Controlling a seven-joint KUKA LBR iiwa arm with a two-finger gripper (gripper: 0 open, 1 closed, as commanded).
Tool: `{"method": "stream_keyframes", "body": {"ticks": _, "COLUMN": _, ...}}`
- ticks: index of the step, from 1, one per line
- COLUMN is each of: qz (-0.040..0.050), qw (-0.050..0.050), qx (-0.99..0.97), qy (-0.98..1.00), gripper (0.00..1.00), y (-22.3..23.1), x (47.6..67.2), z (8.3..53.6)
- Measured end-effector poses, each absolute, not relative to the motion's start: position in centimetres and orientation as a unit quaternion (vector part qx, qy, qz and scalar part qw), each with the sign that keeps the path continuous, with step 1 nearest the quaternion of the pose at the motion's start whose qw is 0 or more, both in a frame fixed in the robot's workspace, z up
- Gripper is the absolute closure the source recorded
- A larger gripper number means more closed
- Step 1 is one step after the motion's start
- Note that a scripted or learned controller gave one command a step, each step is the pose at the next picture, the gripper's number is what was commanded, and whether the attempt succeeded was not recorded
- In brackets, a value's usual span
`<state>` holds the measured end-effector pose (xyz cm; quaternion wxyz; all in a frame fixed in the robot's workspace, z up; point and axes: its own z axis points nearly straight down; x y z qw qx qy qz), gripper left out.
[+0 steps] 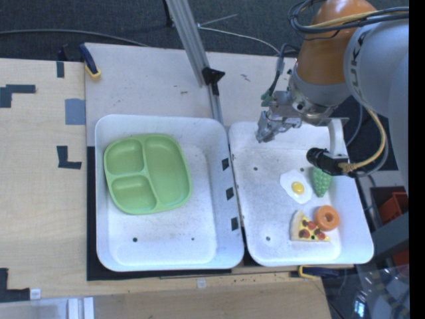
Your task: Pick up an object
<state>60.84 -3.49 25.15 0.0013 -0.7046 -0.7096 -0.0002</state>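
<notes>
Hanging over the upper left corner of the right-hand shallow white bin, the grey two-finger gripper points down at bare floor, with nothing visible between its tips; whether it is released or clenched I cannot tell at this angle. That spot looks like a staging position rather than a grasp, since every candidate object lies well apart from it, toward the bin's lower right.

Nearest is the flat white fried-egg toy with a yellow yolk, lying alone on open floor, which probably makes it the easiest pick. Just beside it on the right sits a small green textured toy, partly under a black fitting with its cable. Lower down, a wedge-shaped pizza-slice toy touches an orange ring-shaped doughnut toy; that pair is crowded together, so closing on one would likely nudge the other.

Across the dividing rims, the left-hand shallow white bin holds a light green three-compartment plastic plate, lying flat and out of the way. A slanted grey metal rail crosses the bench above the bins, near the arm's path but not over the toys.
</notes>
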Motion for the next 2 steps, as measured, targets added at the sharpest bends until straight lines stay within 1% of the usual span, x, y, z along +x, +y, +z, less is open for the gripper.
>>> {"method": "stream_keyframes", "body": {"ticks": 1, "qz": 0.0010, "qw": 0.002, "qx": -0.705, "qy": -0.709, "gripper": 1.00, "y": 1.4, "x": 59.7, "z": 23.5}}
{"method": "stream_keyframes", "body": {"ticks": 2, "qz": 0.0010, "qw": 0.002, "qx": -0.705, "qy": -0.709, "gripper": 1.00, "y": 6.6, "x": 59.3, "z": 22.2}}
